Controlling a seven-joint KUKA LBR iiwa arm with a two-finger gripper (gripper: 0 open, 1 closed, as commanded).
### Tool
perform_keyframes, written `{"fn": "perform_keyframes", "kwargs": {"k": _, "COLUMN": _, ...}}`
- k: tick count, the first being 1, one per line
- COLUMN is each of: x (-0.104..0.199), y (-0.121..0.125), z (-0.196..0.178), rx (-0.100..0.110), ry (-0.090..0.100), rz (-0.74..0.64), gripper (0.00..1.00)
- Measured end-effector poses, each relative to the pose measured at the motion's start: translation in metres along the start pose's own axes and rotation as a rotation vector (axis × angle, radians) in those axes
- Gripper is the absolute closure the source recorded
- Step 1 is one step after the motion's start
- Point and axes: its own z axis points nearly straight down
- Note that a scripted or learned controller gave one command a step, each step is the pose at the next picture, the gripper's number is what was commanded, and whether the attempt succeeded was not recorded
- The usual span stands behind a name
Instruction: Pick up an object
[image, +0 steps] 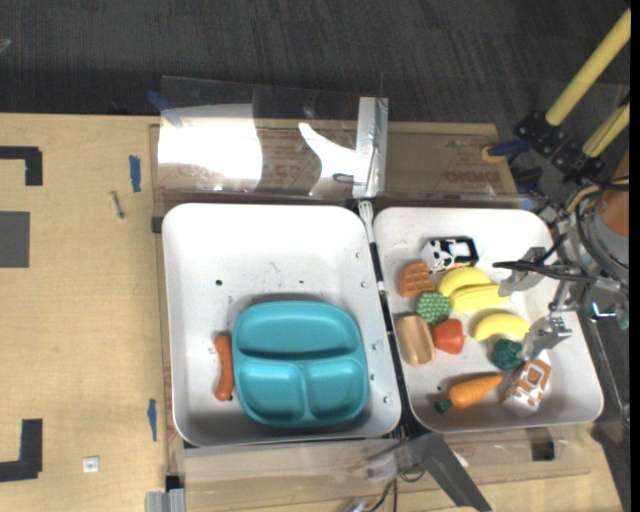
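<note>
- Two shallow white bins sit side by side on the counter (70, 300): the left bin (190, 250) in the centre of the frame and the right bin (585, 395) at the centre right.
- In the left bin, a teal divided tray (298, 362) lies toward the lower edge, and an orange sausage-shaped toy (224, 366) lies just beside the left side of the tray.
- The right bin holds a pile of toy food. A black-and-white cow toy (447, 252) is at the upper part, with a brown waffle piece (415, 277) just beside it on the left.
- Two yellow bananas (470, 287) lie in the middle of the pile, and a third yellow piece (497, 325) is below them.
- A green bumpy piece (433, 306) touches a red piece (449, 336), and a tan bread roll (414, 340) is left of them.
- A carrot (472, 390) lies near the lower edge of the right bin, and a small white-and-orange carton (528, 385) is to its right.
- The claw (545, 335) hangs at the right side of the right bin, just beside a dark green piece (507, 352) and above the carton. It is small and partly blurred, so I cannot tell if it is wide or narrow, and nothing is clearly seen in its grip.
</note>
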Motion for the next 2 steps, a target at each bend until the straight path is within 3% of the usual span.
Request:
{"fn": "perform_keyframes", "kwargs": {"k": 1, "x": -0.009, "y": 0.003, "z": 0.143, "rx": 0.001, "ry": -0.004, "rz": -0.136, "gripper": 0.0}}
{"fn": "perform_keyframes", "kwargs": {"k": 2, "x": -0.12, "y": 0.011, "z": 0.169, "rx": 0.001, "ry": -0.004, "rz": -0.172, "gripper": 0.0}}
